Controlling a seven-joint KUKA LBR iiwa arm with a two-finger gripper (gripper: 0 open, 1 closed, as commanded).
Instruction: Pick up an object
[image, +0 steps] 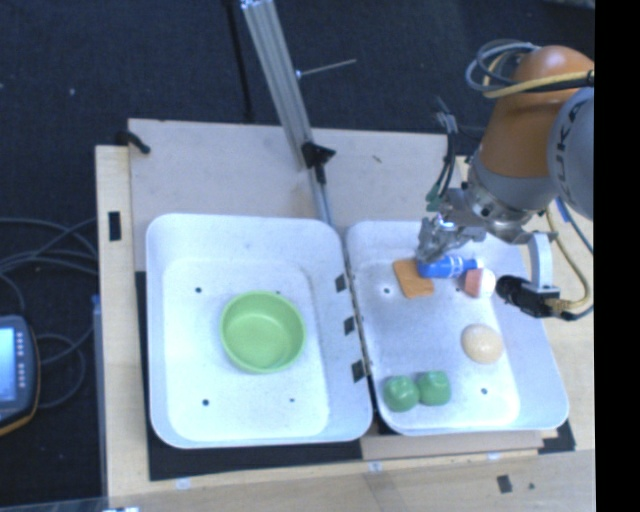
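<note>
Jaws (438, 243) are hanging low over the far edge of the right bin (520, 400), right above a blue object (441, 267); whether they are gripping it cannot be told. Nothing is looking lifted yet. Largest to smallest: a green bowl (262, 331) is sitting mid left bin (180, 400); green blocks (417, 390) near the front edge; a cream ball (482, 344); an orange piece (412, 279) touching the blue object.

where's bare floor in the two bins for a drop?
Left white bin: open all around the green round bowl, widest along its back edge.

Right white bin: bare centre between the orange flat block, cream oval and green lumpy piece.

Crowded: back of the right bin, where the claw sits over the blue piece and pink piece.
</note>
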